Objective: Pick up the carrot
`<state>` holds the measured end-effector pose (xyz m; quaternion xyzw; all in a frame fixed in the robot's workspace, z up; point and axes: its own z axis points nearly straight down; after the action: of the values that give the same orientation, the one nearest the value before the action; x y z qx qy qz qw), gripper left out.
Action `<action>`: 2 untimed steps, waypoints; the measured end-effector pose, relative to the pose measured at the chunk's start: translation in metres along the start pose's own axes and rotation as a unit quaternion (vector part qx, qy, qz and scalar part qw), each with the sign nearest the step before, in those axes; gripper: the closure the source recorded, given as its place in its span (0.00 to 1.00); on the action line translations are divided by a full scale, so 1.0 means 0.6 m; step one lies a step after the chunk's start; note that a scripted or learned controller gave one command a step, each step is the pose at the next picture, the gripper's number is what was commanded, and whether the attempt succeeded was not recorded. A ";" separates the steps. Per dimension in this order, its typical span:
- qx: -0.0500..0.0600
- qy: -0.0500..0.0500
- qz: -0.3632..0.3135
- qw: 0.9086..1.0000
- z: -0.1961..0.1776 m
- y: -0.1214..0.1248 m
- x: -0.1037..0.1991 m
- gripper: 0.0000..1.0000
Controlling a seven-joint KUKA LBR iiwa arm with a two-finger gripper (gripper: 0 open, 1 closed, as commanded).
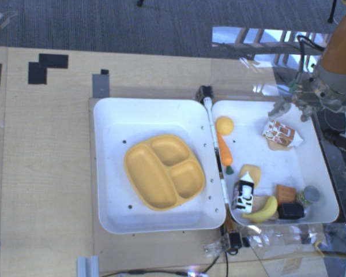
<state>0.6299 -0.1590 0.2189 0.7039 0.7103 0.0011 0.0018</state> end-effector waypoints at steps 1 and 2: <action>0.003 0.001 -0.037 0.999 0.074 -0.166 0.052 0.00; -0.003 0.000 -0.107 0.994 0.215 -0.232 0.019 0.00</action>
<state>0.4911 -0.1489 0.0890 0.6242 0.7813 0.0031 0.0035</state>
